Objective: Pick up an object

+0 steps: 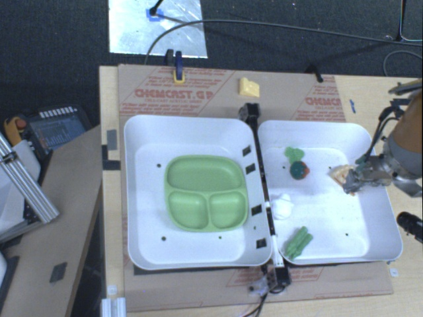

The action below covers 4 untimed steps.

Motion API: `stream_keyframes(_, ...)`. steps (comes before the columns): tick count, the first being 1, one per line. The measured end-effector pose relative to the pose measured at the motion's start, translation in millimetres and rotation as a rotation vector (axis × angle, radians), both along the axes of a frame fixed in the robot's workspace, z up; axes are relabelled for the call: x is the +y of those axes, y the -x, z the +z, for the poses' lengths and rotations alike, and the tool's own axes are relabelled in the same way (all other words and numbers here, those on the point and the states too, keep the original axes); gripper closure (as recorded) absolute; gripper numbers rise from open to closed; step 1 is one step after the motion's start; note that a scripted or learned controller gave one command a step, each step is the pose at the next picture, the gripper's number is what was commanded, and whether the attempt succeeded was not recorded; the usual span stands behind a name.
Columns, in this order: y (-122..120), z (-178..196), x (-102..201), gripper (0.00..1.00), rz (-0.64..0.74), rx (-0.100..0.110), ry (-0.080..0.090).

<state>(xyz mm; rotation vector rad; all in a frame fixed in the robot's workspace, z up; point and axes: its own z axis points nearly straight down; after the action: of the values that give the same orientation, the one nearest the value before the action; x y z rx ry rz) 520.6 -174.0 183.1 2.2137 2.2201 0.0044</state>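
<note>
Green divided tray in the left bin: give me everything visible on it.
The green divided tray is pale green, matte and plastic-looking, a rounded rectangle with three wells: one wide well across its far half and two smaller ones side by side on its near half. It lies flat, upright, about mid-floor in the left bin, slightly skewed. Nothing sits in it or touches it.

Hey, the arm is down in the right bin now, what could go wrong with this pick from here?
1. The pincer sits low beside a small tan object near the right bin's far wall; it may nudge the object away instead of catching it.
2. The view is too blurred to show a hold, so a lift could come up bare.
3. The blue-green ball lies close by and could roll if bumped.
</note>
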Motion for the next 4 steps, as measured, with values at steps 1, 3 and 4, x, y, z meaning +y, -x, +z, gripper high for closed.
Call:
stream_keyframes(1, -7.7, 63.1, -0.9, 1.0, 0.002, -0.002, 0.001)
stream_keyframes(3, -17.9, 61.2, 55.4, 1.0, 0.006, 0.004, -0.003)
stream_keyframes(4, -36.1, 48.7, 110.9, 1.0, 0.007, 0.004, -0.003)
